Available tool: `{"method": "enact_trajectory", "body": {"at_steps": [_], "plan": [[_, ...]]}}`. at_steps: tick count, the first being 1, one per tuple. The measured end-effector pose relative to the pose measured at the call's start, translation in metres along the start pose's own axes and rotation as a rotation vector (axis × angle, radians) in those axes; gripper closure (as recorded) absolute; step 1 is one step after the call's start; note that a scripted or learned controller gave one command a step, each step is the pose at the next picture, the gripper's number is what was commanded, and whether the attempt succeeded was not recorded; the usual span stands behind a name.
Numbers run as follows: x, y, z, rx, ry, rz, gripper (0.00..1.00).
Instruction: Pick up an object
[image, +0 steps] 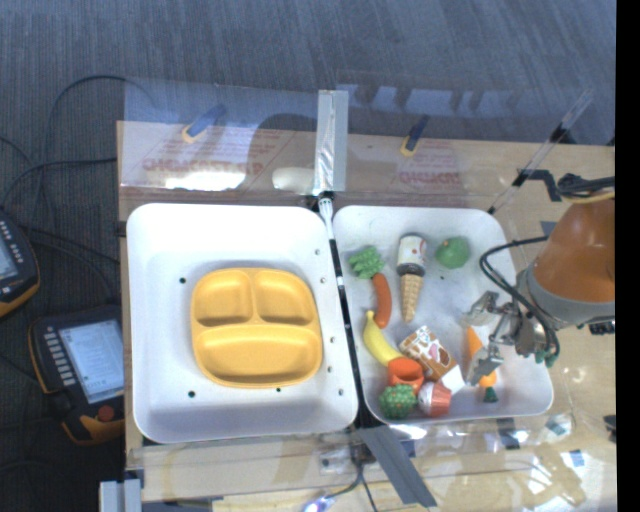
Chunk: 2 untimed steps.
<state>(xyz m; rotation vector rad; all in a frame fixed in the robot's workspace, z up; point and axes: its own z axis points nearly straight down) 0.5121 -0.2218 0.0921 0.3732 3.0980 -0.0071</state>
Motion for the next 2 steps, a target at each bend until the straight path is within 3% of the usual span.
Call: {"method": "enact_trajectory", "body": {"at_steps": [1,2], "plan": [[0.011,0.007,0.0,0.002,0.0,0.004,0.0],[0.039,0.084,-0.001,-0.003,0.003,0.011,0.0]]}}
